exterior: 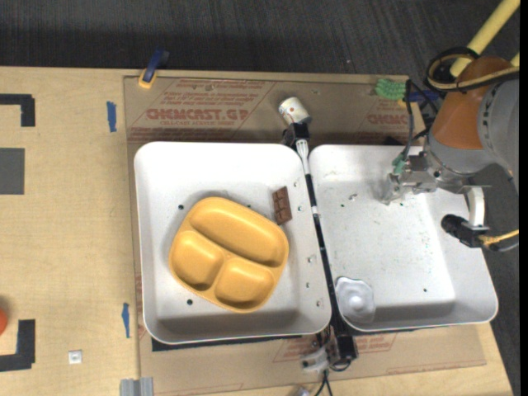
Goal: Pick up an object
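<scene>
Pincer [402,178] hovers low over the right bin [429,295], upper right of the frame; whether it is clenched or released, I cannot tell. Yellow divided tray [228,252] sits in the left bin [165,172], a small brown block [281,205] just beside it. A clear lump [355,297] rests at the right bin's lower-left corner.

Pale wooden bench [66,246] — dark grey carpet floor [247,19] beyond — even light.
</scene>
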Controlling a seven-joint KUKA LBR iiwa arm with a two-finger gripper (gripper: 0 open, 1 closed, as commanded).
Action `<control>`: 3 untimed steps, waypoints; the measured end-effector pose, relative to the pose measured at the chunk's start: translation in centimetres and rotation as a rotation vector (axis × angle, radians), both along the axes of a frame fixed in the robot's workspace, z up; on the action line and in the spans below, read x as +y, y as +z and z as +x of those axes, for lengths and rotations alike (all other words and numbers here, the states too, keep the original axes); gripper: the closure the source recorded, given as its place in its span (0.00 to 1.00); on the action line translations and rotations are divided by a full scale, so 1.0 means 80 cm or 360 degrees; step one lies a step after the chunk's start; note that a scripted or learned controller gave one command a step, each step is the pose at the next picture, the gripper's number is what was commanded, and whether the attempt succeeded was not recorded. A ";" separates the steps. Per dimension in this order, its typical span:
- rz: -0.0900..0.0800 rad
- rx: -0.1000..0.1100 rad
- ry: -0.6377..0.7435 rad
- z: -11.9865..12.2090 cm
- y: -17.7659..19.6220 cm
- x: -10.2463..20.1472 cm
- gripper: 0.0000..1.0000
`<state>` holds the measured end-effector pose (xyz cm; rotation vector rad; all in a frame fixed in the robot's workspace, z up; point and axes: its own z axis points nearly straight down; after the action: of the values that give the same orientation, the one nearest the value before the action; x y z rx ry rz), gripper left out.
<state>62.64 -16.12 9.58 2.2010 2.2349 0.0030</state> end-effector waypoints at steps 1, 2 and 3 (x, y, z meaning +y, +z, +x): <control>0.0000 0.0001 0.0000 0.000 0.000 0.000 0.00; 0.0005 0.0008 -0.0040 -0.072 -0.013 0.058 0.00; 0.0001 0.0005 -0.0059 -0.038 -0.013 0.001 0.00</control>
<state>59.57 -16.01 8.50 2.2441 2.1953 0.0006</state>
